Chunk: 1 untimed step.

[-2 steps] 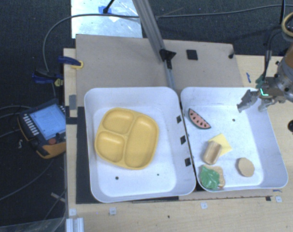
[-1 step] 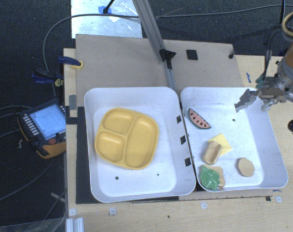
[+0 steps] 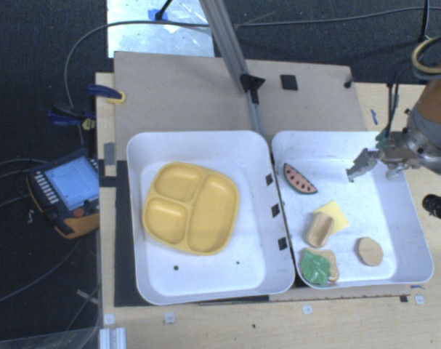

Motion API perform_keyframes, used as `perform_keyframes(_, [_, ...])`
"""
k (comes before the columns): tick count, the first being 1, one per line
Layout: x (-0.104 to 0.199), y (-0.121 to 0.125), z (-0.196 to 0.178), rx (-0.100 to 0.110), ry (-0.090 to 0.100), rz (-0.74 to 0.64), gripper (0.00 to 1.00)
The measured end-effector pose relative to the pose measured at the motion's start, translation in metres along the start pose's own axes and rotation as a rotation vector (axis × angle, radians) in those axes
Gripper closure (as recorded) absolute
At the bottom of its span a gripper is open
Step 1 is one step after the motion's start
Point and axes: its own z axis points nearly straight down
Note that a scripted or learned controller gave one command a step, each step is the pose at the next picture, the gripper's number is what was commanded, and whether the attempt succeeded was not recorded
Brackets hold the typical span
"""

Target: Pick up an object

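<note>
The right bin (image 3: 413,231) holds several toy foods. A watermelon slice (image 3: 298,179) lies near its left wall. A yellow wedge (image 3: 336,214) sits mid-bin with a tan block (image 3: 319,230) leaning against it. In the front left corner is a green leafy piece (image 3: 315,266), and a round tan disc (image 3: 369,251) lies to its right. My gripper (image 3: 373,167) hovers over the bin's back right part, open, with nothing between its fingers. It is well apart from every item; the watermelon slice is to its left.
The left bin (image 3: 144,267) holds a yellow divided plate (image 3: 191,207). A grey pole (image 3: 227,35) slants in from the top toward the bins' shared wall. A blue-screened handset (image 3: 66,191) lies off the bench at the left.
</note>
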Motion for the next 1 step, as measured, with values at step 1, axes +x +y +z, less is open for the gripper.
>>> perform_keyframes(1, [-0.0026, -0.008, 0.0587, 0.002, 0.001, 0.0, 0.0])
